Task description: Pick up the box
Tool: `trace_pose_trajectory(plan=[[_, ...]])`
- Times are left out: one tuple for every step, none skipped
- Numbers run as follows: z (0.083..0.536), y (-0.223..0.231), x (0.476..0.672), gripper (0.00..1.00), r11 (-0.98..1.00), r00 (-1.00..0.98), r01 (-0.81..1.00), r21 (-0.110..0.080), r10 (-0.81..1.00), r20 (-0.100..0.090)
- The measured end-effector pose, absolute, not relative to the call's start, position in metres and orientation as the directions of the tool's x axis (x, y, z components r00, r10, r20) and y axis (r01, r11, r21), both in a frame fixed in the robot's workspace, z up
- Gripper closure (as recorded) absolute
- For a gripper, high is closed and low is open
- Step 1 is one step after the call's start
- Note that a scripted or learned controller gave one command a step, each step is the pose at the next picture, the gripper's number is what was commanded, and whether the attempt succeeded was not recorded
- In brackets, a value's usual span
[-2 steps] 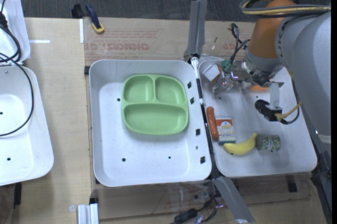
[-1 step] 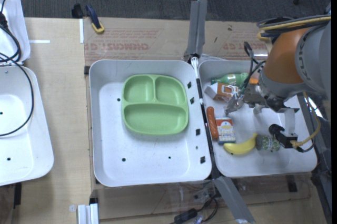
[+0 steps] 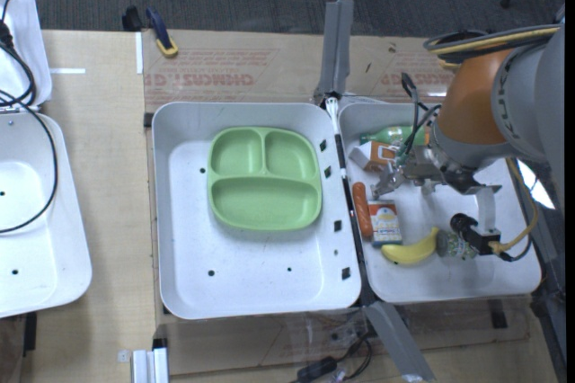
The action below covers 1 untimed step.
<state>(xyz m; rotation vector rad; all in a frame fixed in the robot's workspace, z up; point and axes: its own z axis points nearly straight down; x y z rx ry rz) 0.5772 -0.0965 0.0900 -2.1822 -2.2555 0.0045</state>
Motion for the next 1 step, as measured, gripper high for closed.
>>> trace_pose_trajectory(plan=[[0.09, -0.1235, 0.5731, 0.0, -0.241, 0.241, 0.97, -0.003, 0.97, -0.001]])
